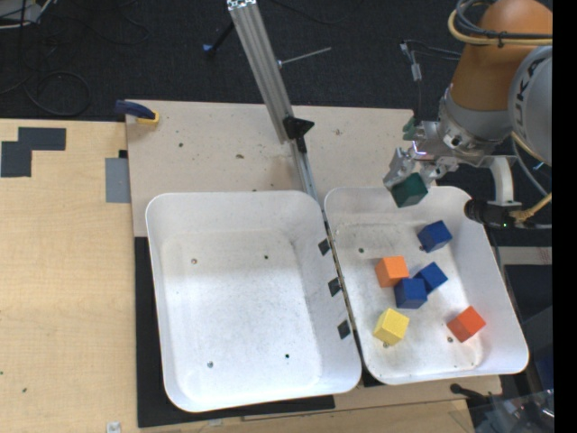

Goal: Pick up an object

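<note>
One small dark green block sits clamped in the pincer, upper right, above the right white bin. Lifting looks done; next, hold steady.

At the upper right of the frame we see our arm come in from the right edge, its orange band uppermost and the grey wrist section below it, angled down and to the left. Our gripper hangs at the lower left end of the wrist, just right of the frame's centre line and above its middle. Between its fingers we see a dark green block, gripped and lifted.
</note>
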Available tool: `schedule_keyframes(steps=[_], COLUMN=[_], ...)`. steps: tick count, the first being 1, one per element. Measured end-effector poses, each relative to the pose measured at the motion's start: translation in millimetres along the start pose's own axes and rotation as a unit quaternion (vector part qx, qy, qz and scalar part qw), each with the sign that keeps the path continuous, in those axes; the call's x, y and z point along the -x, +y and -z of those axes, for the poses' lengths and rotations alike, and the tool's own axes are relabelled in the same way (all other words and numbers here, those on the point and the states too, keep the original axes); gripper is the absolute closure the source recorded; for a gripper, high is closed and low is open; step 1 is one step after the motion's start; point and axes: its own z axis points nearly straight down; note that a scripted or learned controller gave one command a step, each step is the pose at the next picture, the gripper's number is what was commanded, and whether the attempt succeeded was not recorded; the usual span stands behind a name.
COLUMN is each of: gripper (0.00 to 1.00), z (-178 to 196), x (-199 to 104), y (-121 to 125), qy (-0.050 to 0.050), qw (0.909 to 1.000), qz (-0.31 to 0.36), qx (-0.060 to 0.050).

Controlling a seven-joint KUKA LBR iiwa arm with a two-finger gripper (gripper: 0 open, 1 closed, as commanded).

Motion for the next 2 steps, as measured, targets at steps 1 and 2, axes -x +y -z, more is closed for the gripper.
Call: schedule_keyframes(steps=[1, 2], gripper=[1.00, 1.00], z=[-12.7, -5.7], x=[-47.8, -101.5], y=[-5.3, -9.5], qy=[0.001, 0.001], qw=[1.0000, 1.0000], qz=[0.001, 0.001], qx=[-0.003, -0.003])
